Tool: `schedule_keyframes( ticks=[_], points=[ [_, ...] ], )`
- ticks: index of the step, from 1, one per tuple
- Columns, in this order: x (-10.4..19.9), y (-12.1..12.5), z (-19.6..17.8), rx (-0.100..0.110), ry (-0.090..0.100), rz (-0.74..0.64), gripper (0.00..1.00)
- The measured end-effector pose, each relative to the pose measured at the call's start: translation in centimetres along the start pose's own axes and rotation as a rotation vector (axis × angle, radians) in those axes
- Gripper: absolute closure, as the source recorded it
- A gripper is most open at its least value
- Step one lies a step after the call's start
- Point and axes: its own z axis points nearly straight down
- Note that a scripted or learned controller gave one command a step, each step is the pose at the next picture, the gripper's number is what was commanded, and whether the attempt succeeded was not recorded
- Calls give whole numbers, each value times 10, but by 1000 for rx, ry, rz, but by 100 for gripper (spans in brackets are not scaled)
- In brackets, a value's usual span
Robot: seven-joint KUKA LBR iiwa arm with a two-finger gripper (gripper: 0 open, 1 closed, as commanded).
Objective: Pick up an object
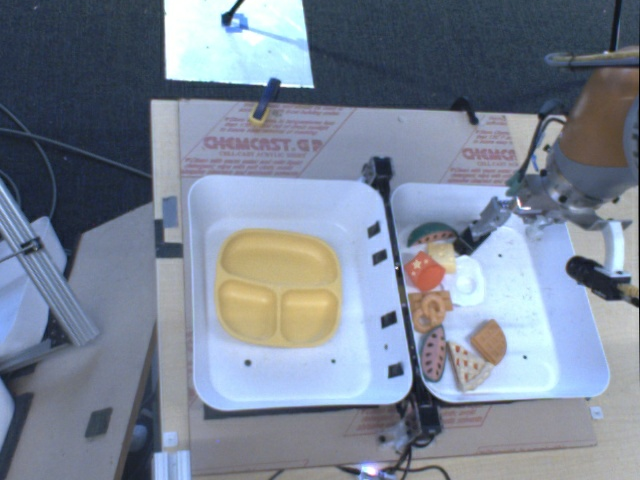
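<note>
Gripper (478, 230): you see it low over the upper part of the right bin, its dark fingers pointing down and to the left; whether they are parted or closed on anything you cannot tell from this angle.
Nearest food: just beside the tips you have a watermelon slice (432, 234) with a green rind, and a pale yellow piece (443, 258) below it.
Cluster: your toy food lies along the right bin's left side: a red piece (426, 271), a fried egg (467, 282), a pretzel (431, 310), a bread-like brown piece (489, 341), a pizza slice (466, 363) and a dark oval slice (433, 354).
Right bin (560, 368): its right half is bare white.
Arm (596, 128): it enters from your right, grey with an orange band.
Left bin (290, 203): it holds a yellow divided plate (279, 287), lying flat.
Bench: a blue-and-yellow clamp (264, 102) rests on the cardboard sheet (330, 143) above the left bin.
</note>
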Motion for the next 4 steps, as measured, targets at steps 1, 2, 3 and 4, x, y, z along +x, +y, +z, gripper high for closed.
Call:
schedule_keyframes(
  ticks=[1,2,3,4],
  points=[
    [77,68,-72,-11,0,-10,0],
    [15,42,1,6,-1,7,0],
    [41,28,83,-17,-1,0,0],
    [117,-21,2,-5,4,-7,0]
  ],
)
